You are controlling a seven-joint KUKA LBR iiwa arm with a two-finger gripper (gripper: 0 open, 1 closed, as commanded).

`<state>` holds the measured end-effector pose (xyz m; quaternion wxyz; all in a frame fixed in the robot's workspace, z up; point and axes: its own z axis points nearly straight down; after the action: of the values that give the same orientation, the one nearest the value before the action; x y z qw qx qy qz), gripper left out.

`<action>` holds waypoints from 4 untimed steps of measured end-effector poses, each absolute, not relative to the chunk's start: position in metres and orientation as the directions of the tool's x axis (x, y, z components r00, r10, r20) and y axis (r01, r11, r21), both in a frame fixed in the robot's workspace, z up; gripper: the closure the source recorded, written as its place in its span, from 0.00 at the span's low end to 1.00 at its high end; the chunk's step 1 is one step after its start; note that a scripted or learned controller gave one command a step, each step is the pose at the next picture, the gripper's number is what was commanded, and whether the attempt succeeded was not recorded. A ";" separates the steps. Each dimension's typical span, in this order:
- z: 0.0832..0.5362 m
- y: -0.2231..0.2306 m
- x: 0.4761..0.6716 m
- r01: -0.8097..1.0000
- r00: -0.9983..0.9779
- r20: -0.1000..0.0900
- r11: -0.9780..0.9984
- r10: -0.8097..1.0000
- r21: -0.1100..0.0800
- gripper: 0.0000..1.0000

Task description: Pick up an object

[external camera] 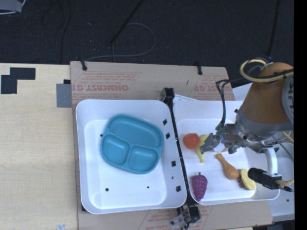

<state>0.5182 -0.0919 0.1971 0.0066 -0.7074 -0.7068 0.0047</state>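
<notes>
The gripper (207, 146) sits low in the right bin (211, 198), over the yellow banana (203, 146) beside the orange ball (191, 140) — the reaching step, I judge — and whether its jaws are open I cannot tell; next, a clean lift.

Red print on cardboard sheet (144, 83) under bins: upside down, not legible.
</notes>
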 end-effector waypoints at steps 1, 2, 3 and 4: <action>0.202 -0.092 0.521 1.000 -0.001 0.001 0.001 1.000 -0.005 0.00; 0.139 -0.093 0.514 1.000 0.000 0.002 0.000 1.000 -0.011 0.00; 0.086 -0.092 0.513 1.000 0.000 0.001 0.000 1.000 -0.006 0.00; 0.099 -0.094 0.513 1.000 0.007 0.001 -0.007 1.000 -0.005 1.00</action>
<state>0.5130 -0.0937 0.0987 0.0023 -0.7097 -0.7045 0.0013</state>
